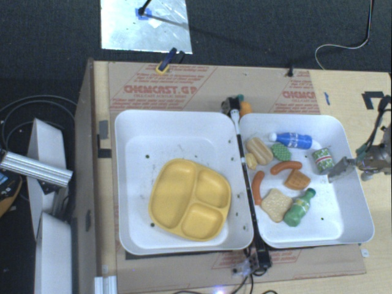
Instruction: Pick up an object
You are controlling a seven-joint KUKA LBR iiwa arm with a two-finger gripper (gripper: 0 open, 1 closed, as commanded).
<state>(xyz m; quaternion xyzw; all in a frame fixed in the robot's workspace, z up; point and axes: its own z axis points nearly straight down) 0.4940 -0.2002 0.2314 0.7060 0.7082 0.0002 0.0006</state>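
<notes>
1. A brown board (184,81) printed with red lettering covers the bench under both bins.
2. A shiny metal sheet (144,16) lies on the dark floor beyond the bench, with a small blue piece (143,13) on it.
3. A yellow and blue clip (166,61) sits at the board's far edge.
4. A white cable (358,32) curls at upper right.
5. Black cables (24,112) loop at left, beside an aluminium bar (35,168).

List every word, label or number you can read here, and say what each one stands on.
"CHEMCAST GP": red print on the brown protective sheet behind the left bin; the smaller line beneath it is too blurred to read.
The same red print behind the right bin, partly hidden, is not fully readable.
Blue bottle label: too small to read.
Green can label: too small to read.
</notes>
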